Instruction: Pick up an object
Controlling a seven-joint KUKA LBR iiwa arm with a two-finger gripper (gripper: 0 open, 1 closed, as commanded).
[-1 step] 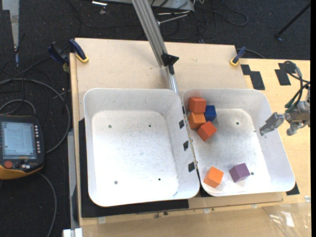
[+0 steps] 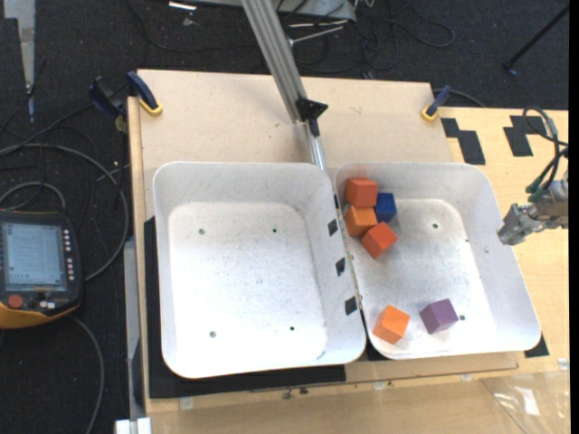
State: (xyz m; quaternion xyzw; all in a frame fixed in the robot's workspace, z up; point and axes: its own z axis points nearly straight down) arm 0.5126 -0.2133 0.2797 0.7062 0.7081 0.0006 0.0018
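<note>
White plastic left bin [image 2: 181, 269] leads to the right bin [image 2: 488, 242], holding stacked orange cubes [image 2: 366, 215] against a small blue cube [image 2: 386, 207] far-left, an orange cube [image 2: 392, 323] and purple cube [image 2: 440, 316] near. The tool [image 2: 520, 224] hovers outside the right rim; its spread is unclear. Crowded blocks could defeat a grasp.

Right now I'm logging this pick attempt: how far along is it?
Nothing looks picked yet. The gripper sits at the right white bin's outer rim. The orange cubes, the blue cube and the purple cube lie inside. Reaching, grasping and lifting remain.
</note>
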